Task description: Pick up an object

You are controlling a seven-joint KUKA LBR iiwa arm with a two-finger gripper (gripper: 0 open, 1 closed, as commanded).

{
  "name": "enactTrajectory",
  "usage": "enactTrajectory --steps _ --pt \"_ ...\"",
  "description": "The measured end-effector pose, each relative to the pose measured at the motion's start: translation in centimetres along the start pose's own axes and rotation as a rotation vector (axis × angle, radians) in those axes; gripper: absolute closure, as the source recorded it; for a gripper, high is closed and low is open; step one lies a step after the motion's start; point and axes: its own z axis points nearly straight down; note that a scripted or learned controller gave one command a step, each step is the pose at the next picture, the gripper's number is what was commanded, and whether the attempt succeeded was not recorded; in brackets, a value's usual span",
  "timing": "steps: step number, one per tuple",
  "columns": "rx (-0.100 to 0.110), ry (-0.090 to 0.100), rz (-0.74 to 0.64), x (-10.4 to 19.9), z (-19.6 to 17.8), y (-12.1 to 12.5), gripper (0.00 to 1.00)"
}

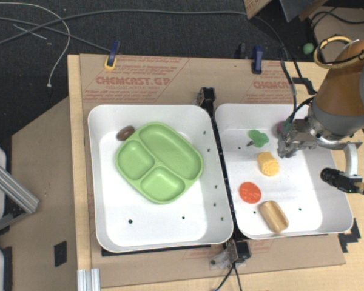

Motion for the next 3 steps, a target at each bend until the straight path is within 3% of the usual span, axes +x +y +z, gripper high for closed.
enactTrajectory --steps 1,2,3 --pt "-0.002 -0.001 0.001 -0.1 -6.3 -0.4 1.00" --pt "0.002 0.001 0.000 -0.1 -7.3 -0.3 1.00" --pt "0.008 0.004 -0.004 5.2 -6.0 0.1 1.00"
